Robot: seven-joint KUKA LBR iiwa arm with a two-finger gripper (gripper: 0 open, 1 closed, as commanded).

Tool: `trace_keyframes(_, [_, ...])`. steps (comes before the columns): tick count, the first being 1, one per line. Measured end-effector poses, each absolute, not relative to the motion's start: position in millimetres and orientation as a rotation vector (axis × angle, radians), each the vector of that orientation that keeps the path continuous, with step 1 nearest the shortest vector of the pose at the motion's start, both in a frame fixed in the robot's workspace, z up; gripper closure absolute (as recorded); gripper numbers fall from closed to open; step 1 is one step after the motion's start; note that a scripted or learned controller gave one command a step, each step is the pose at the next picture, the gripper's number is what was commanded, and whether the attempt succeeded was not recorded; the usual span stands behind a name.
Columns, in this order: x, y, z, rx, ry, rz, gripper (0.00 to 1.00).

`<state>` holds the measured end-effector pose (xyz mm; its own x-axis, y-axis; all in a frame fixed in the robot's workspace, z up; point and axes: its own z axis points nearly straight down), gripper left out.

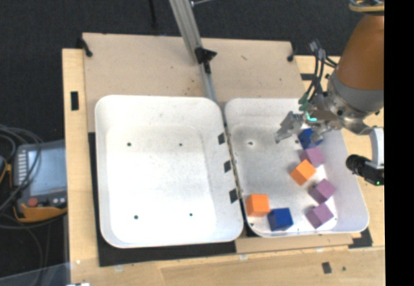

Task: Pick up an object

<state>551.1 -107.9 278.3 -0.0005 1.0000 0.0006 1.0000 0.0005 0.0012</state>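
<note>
While jaws [304, 128] unreadable: blue block [305, 138] beneath, purple block [314, 155] and orange block [301, 172] beside.

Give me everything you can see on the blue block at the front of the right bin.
The blue block is a small cube with a matte, foam-like look, lying flat and slightly turned near the front rim of the right bin. An orange block sits just behind it to the left, touching or nearly so. A purple block lies apart to its right. The gripper is well away, toward the bin's back.
</note>
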Motion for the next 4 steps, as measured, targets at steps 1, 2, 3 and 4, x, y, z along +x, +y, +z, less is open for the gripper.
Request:
trace_keyframes(1, [554.0,-106,235,2.227,2.218,-0.006,0.00])
trace_keyframes(2, [563.3,-106,180,2.228,2.217,-0.006,0.00])
trace_keyframes(3, [570.8,-112,123,2.226,2.219,-0.006,0.00])
trace_keyframes(4, [572.5,-112,137,2.233,2.207,0.005,1.00])
